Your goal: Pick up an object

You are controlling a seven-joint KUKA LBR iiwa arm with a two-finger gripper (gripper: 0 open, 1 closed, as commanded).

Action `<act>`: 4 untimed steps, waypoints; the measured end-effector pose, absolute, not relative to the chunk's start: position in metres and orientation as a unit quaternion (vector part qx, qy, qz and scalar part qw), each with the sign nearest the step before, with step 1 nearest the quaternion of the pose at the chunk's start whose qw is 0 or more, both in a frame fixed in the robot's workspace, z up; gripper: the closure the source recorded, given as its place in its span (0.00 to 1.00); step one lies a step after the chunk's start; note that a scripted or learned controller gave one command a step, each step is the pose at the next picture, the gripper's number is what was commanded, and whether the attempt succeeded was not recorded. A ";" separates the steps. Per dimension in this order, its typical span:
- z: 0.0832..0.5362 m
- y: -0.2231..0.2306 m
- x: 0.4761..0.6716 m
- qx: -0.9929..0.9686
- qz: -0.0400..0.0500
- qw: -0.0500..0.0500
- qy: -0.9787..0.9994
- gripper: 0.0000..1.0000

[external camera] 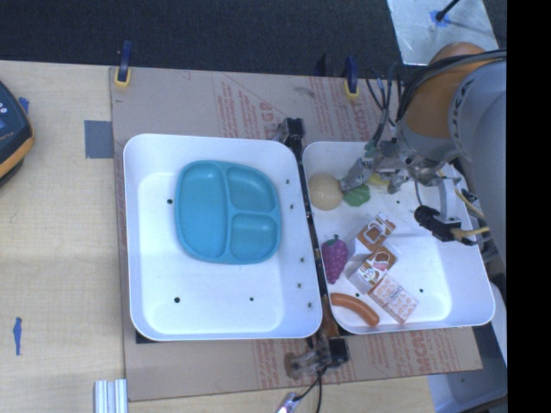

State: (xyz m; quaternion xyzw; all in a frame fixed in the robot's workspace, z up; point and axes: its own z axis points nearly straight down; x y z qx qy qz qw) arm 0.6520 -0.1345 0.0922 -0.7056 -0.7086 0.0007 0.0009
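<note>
My gripper [362,175] reaches into the right bin [430,312] from the right, its tip low at the bin's back left. A green toy vegetable [357,194] lies right under the tip, touching or nearly touching it. A beige round toy [325,191] sits just left of it. Nearer the front lie purple grapes [335,257], a brown and white snack packet [376,231], a second packet [374,269], a pink wafer pack [395,299] and a sausage [354,309].
The left bin [146,256] holds a blue divided plate [228,211]. A black clip [294,131] stands at the back where the bins meet. Cables and a black bracket [443,222] hang off the arm over the right bin's right side.
</note>
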 end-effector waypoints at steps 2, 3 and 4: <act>0.095 -0.096 0.647 -0.706 -0.001 -0.001 -0.709 0.00; 0.179 -0.159 0.657 -0.706 0.000 0.000 -0.708 0.00; 0.092 -0.110 0.586 -0.706 0.001 0.000 -0.709 0.00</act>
